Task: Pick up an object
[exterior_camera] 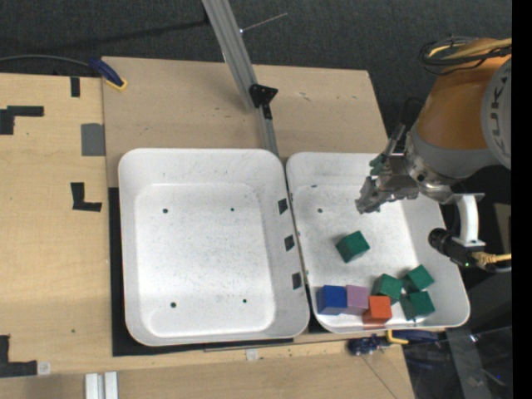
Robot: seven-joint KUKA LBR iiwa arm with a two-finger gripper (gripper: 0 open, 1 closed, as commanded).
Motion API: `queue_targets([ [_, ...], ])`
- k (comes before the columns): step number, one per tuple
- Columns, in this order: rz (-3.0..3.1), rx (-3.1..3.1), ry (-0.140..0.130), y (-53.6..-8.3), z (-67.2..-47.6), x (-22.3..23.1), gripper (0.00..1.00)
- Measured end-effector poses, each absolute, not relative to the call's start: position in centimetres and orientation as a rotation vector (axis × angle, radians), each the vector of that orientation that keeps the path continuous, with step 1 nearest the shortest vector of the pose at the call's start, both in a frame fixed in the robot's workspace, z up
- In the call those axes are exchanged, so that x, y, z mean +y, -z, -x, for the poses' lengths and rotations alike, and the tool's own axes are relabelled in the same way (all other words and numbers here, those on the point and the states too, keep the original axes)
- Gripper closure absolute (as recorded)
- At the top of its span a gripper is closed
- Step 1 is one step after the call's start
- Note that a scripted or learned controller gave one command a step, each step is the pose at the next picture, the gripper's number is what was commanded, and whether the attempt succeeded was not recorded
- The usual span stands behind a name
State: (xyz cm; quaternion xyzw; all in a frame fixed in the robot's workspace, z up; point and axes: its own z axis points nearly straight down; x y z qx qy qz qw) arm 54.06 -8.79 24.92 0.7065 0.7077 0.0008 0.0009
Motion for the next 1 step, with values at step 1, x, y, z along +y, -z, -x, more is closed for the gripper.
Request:
queue_targets([
  [1, -2.216, 2.230, 0.000, -24.97, -53.65, -3.21, 1.00],
])
